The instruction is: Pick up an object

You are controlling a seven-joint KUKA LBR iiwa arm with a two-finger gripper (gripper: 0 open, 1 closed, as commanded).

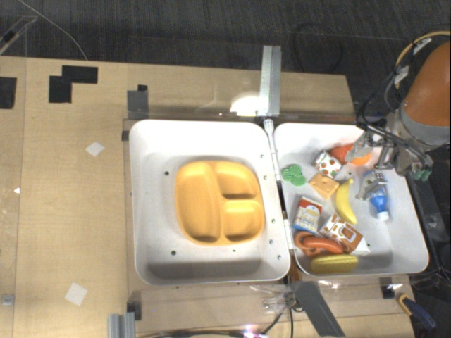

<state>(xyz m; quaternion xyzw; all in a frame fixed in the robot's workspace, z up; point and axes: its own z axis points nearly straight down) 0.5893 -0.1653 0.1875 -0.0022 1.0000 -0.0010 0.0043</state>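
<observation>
My gripper (378,162) hangs over the upper right part of the right bin (412,248), below the arm's orange band (428,94). Just under it lies a blue bottle (379,202) with a silvery top. An orange item (357,158) lies at the gripper's left edge. Left of these lie a red-and-white spotted box (327,163), a tan square (323,186), a banana (343,201) and a green piece (293,175). Nothing can be seen held by the gripper.
The front of the right bin holds a small carton (307,215), a brown-and-white pack (342,232), a red item (315,243) and a yellow item (334,263). The left bin (151,189) holds a yellow divided plate (215,201). A metal post (271,79) stands behind the bins.
</observation>
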